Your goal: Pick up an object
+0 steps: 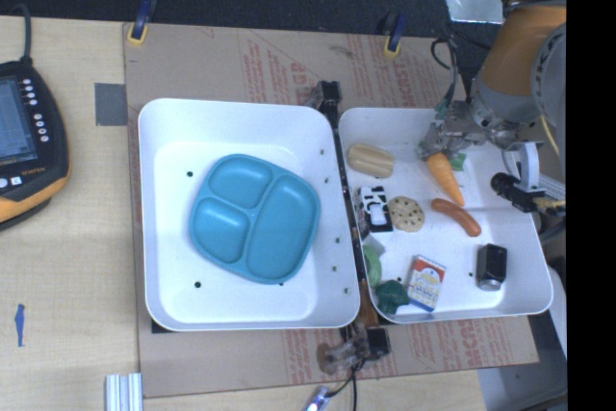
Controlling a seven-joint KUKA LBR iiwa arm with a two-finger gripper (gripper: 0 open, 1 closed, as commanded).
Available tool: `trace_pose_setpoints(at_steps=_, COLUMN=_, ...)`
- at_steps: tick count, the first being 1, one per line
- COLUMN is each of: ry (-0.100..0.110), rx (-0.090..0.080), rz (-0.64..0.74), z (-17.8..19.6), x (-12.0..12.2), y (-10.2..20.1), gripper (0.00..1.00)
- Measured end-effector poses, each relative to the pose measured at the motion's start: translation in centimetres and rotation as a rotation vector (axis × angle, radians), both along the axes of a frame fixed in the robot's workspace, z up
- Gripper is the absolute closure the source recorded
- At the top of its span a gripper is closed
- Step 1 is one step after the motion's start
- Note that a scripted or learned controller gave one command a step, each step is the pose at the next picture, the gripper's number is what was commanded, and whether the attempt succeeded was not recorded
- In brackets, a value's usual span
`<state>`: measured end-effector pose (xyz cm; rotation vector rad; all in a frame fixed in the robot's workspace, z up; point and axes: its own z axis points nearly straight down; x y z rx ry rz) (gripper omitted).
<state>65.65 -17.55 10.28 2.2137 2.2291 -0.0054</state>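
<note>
Right now your gripper (441,141) sits low in the right bin (520,303), at the top end of the carrot (445,176); whether it is open, closed or gripping the carrot, you cannot tell from this slant.

Watch for a slip: the carrot tapers to a point and looks smooth, so a pinch near its thick end could squeeze it out sideways. It lies tilted, tip pointing away from the gripper, so a grip that catches only the end may let it swing or drop on the lift. The sausage (456,216) lies just below the carrot's tip and could get nudged. The bin's wall is near the carrot's top end, leaving little room there.

The carrot itself is orange, cone-shaped, with a bit of green at its top. A bun (371,159) lies to its left, a cookie (406,213) lower left.
</note>
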Motion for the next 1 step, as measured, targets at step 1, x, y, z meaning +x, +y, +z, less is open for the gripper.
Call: trace_pose_setpoints(at_steps=1, ry=-0.001, rx=0.003, rz=-0.001, z=9.01, x=-2.10, y=9.90, gripper=1.00)
